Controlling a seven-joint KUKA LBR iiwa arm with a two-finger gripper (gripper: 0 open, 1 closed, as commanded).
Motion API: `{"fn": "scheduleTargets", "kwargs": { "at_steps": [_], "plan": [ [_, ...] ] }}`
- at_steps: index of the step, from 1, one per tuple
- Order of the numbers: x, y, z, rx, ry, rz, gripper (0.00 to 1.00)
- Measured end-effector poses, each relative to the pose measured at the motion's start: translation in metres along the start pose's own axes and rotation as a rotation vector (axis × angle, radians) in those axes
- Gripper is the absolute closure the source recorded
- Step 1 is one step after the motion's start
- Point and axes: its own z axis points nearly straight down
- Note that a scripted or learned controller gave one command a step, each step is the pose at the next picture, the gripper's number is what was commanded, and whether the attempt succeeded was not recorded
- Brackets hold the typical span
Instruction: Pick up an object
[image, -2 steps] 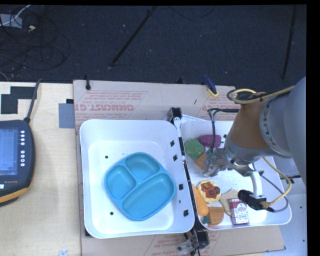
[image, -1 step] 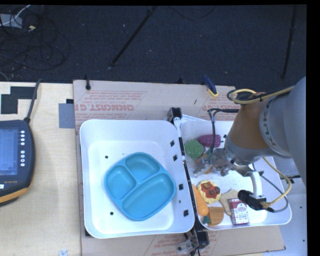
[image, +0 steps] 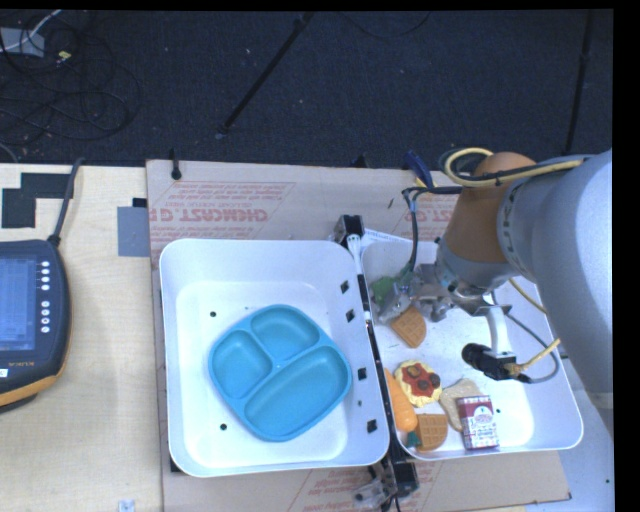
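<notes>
The gripper (image: 405, 300) hangs low over the far left part of the right bin (image: 560, 425), its metal parts bunched beneath the grey wrist and orange band of the arm (image: 520, 225). Whether it is gripping anything cannot be told, as the wrist and cabling cover it from above. Touching or just below it lies a tan cracker-like piece (image: 409, 327), and a small green item (image: 384, 290) sits at its left, half hidden against the bin wall. A black-ended cable fitting (image: 487, 358) hangs just right of the cracker. Nearer the front of the bin lie an orange carrot shape (image: 400, 402), a small pizza-like toy (image: 419, 382), a round waffle-brown piece (image: 432, 431) and a red and white carton (image: 478, 421); these crowd together and overlap. The left bin (image: 190, 290) holds a blue divided plate (image: 279, 372). A tablet pendant (image: 25, 310) is cut off at the left edge.
</notes>
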Motion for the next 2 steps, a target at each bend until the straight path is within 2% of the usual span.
{"fn": "scheduleTargets", "kwargs": {
  "at_steps": [1, 2],
  "plan": [
    [0.0061, -0.0197, -0.0003, 0.005, 0.001, 0.004, 0.00],
    [0.0051, -0.0197, -0.0096, 0.008, 0.001, 0.004, 1.00]
  ]
}}
